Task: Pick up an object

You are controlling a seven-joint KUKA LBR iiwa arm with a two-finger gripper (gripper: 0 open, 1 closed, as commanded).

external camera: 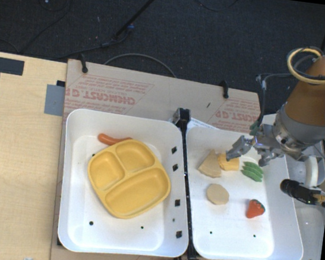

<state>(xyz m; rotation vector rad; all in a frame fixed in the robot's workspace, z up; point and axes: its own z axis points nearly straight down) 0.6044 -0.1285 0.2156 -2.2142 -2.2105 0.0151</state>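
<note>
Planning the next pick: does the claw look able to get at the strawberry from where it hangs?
Probably yes. The strawberry lies apart from the other pieces in the right bin, nothing over it, and the claw hangs above that bin.

My grey fingers (254, 150), yellow divided plate (129, 177) in the white bin (72, 216) at nine o'clock, orange carrot (112, 139), green pod (253, 171), red strawberry (255, 209), tan slices (217, 194).

The claw (254, 149) hangs fingers spread over the right bin (283, 233), just above the yellow cheese piece (229, 163). Beside that cheese: a tan wedge (210, 165) to its left, a green pod (253, 171) to its right, a round biscuit (217, 194) and a strawberry (255, 209) nearer the camera. Well left of it, a yellow divided plate (129, 177) sits in the left bin (72, 216).
</note>
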